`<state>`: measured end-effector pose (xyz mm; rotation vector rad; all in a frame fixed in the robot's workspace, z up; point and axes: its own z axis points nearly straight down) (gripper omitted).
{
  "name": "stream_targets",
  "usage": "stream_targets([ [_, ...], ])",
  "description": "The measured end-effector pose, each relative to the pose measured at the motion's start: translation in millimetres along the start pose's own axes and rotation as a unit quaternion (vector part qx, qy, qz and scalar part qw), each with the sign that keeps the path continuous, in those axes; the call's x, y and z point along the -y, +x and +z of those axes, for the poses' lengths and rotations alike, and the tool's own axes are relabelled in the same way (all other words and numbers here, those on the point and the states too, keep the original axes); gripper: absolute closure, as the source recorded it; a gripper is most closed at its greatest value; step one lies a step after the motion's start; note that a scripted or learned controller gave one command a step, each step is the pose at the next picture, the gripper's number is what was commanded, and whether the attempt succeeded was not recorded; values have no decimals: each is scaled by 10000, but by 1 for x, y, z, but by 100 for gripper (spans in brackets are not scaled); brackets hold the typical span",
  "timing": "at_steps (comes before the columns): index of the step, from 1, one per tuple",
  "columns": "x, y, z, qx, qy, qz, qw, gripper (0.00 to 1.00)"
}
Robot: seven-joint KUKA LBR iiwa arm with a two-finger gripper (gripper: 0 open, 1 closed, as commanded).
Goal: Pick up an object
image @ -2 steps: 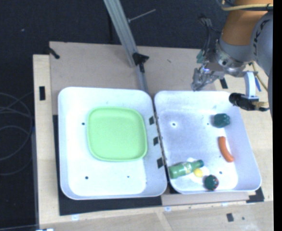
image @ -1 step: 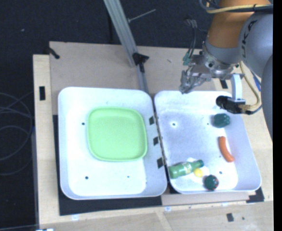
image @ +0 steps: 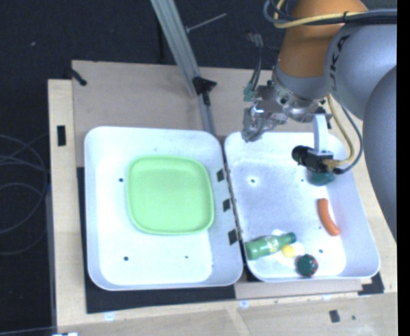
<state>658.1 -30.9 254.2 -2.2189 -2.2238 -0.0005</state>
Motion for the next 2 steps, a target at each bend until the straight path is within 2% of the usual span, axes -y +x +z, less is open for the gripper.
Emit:
stream_targets([
  [1,6,48,13,0,1,-4,10000,100],
  [2,10,99,3,-5,-5,-8,10000,100],
])
